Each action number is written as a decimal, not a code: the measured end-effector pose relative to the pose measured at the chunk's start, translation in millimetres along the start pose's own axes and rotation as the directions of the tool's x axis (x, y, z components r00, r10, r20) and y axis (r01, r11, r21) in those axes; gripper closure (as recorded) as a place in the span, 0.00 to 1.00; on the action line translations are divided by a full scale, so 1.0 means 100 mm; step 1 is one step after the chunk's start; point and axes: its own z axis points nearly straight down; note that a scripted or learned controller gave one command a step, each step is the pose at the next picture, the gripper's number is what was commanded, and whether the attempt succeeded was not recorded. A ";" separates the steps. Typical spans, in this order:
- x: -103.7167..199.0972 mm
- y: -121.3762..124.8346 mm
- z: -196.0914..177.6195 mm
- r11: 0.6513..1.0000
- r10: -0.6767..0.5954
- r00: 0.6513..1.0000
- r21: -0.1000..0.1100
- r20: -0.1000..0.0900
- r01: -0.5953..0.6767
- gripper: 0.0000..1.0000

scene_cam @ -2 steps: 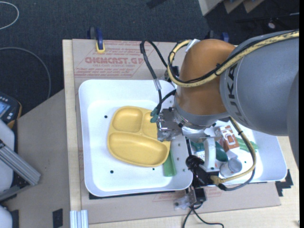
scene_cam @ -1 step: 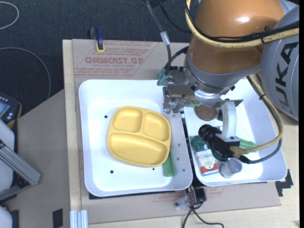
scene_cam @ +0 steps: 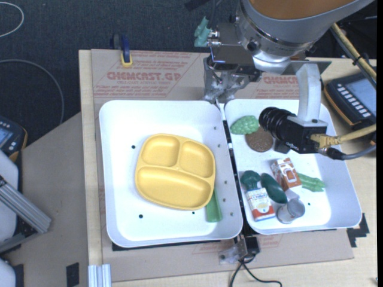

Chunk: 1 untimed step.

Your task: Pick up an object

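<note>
At the top centre of the frame the claw (scene_cam: 220,95) hangs over the far rim where the two bins meet; whether it is spread or pressed together, I cannot tell. A yellow divided plate (scene_cam: 175,171) lies in the left bin (scene_cam: 114,160), a green piece (scene_cam: 213,210) just beside its lower right edge. The right bin (scene_cam: 342,203) holds small items.

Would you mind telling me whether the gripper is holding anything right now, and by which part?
It cannot be told: the gripper hangs over the bins' far edge, with no object visible between its fingers.

The brown board (scene_cam: 155,70) under the bins bears red print reading "CHEMCAST G P"; its smaller lines are illegible.
</note>
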 end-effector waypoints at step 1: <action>-0.40 -0.04 1.18 0.999 0.012 1.000 0.030 0.014 -0.012 1.00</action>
